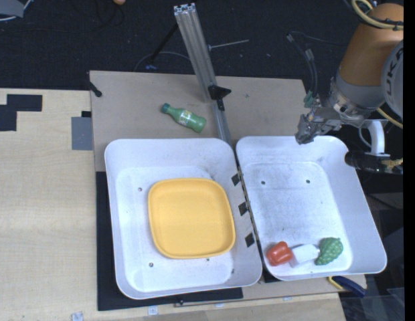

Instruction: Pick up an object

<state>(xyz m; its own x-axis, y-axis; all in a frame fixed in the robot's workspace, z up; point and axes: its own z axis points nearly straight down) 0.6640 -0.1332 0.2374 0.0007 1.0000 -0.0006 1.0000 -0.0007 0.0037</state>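
Observation:
A red pepper-like toy [279, 253], a small white block [304, 254] and a green bumpy toy [329, 250] lie together at the near edge of the right bin [294, 186]. A yellow square plate [191, 217] rests in the left bin [127, 179]. A green bottle [184, 117] lies on the bench behind the left bin. My gripper [306, 135] hangs over the far rim of the right bin, well away from the toys, with nothing visible in it.
A slanted aluminium bar [202, 59] stands behind the bins, ending near their shared far corner. Black clips [242, 208] line the seam between the bins. The arm's orange band [369, 42] sits at the upper right.

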